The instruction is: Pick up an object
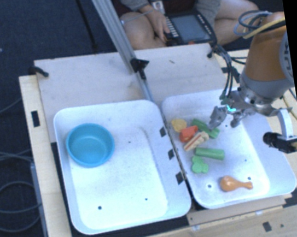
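My gripper (226,116) hangs over the right bin (268,180), its two fingers spread open with nothing between them. Just left of it lies a cluster of toy food: a yellow piece (178,124), a red-orange piece (188,133), a green piece (202,127), a tan stick (195,142), a green cylinder (209,153) and a green clover-shaped piece (199,165). An orange drumstick-like toy (234,184) lies apart near the bin's front. The left fingertip sits close to the green piece by the cluster's upper right.
The left bin (131,189) holds a blue bowl (90,144) at its far left. A slanted metal pole (120,42) rises behind the bins. A person sits beyond the bench with a tablet (187,28). Cables hang near the arm.
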Controlling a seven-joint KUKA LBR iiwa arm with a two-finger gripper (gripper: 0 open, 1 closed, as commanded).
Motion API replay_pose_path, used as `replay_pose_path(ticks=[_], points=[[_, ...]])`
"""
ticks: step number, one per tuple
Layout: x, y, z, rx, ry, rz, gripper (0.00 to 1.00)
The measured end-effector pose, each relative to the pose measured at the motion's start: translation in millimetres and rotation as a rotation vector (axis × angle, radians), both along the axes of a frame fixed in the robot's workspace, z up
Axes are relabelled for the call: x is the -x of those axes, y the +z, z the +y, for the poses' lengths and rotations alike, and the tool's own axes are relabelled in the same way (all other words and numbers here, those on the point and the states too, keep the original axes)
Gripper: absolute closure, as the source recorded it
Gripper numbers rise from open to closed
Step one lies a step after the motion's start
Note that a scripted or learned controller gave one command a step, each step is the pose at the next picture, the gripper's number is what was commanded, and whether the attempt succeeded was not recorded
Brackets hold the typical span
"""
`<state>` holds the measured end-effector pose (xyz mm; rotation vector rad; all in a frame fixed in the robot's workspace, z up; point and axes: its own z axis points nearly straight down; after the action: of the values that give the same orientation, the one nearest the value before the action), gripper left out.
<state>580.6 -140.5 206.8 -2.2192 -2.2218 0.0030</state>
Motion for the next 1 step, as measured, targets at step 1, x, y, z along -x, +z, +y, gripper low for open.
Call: replay_pose_path(ticks=[1], points=[[0.0,-0.1,0.0,0.000,0.000,0.000,0.00]])
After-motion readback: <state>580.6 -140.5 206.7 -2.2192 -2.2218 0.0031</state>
